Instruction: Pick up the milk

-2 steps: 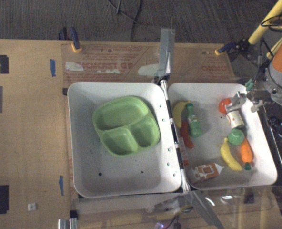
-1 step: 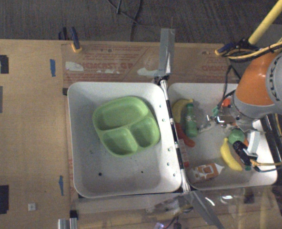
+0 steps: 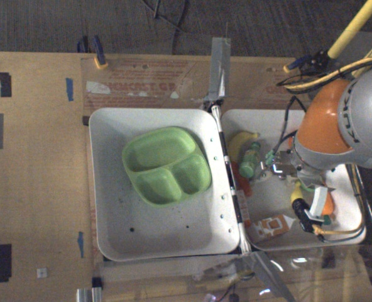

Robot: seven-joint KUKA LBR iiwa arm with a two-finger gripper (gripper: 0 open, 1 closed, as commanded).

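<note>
Milk carton [image 3: 275, 226] is lying flat at the front of the right bin [image 3: 352, 231], prob just dumped there. End effector [image 3: 266, 170] sits well behind it, near a green bottle [image 3: 249, 161] and banana [image 3: 239, 142]. Green tray [image 3: 167, 165] is in the left bin [image 3: 104, 187], w/ nothing on it.

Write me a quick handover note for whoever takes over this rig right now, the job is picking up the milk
Gripper: low in the right bin, at the green bottle beside the banana; whether it grips anything can't be told from here.
Milk: the small carton lying at the right bin's front edge looks like it, apart from the gripper.
Left bin: holds a green divided tray.
Done: nothing; milk not lifted.
Left: move to the carton, grasp, lift.
</note>
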